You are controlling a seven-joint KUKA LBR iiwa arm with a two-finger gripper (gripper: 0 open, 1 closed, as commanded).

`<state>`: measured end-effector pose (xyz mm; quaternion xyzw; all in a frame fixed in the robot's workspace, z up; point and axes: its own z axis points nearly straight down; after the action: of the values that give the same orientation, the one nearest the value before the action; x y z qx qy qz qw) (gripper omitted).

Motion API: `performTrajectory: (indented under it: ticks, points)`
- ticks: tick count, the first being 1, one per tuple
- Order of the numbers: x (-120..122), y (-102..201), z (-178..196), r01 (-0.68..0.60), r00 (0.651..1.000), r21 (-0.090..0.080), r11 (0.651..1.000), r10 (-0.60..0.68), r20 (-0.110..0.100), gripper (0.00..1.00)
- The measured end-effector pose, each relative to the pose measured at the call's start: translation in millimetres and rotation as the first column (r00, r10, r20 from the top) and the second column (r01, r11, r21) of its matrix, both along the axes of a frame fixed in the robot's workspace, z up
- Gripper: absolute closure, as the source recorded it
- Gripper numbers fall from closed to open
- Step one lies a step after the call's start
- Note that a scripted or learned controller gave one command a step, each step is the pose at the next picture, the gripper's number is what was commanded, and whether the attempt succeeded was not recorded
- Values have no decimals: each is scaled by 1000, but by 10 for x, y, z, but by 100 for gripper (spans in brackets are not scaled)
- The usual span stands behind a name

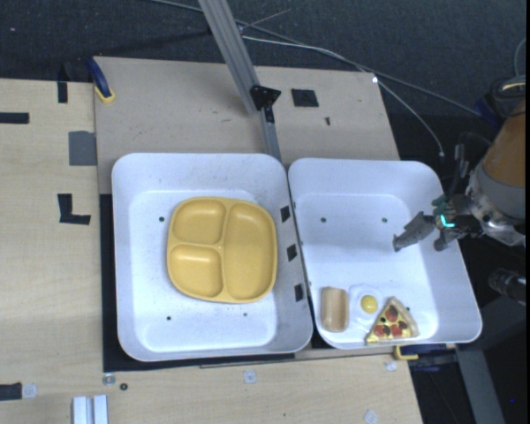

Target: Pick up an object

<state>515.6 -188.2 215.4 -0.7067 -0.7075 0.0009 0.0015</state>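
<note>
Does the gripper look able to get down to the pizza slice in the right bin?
Probably yes. The gripper hovers over the right bin, and the pizza slice lies uncovered near the front edge beside the fried egg, with nothing between.

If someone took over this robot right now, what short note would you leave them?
Hand: over the right bin's right side, above its floor, with nothing between its fingers that I can see; open or shut is hard to tell.
Things: a tan bread-like piece, a fried egg and a pizza slice lie along the right bin's near edge. A yellow divided plate lies in the left bin.
Done: nothing picked up yet.
Left: lower onto one item, grip it and lift.
</note>
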Motion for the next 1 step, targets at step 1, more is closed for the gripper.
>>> performTrajectory:
  ticks: [1]
  points:
    - [5, 0, 6, 0, 1000, 0, 1000, 0, 2, 0]
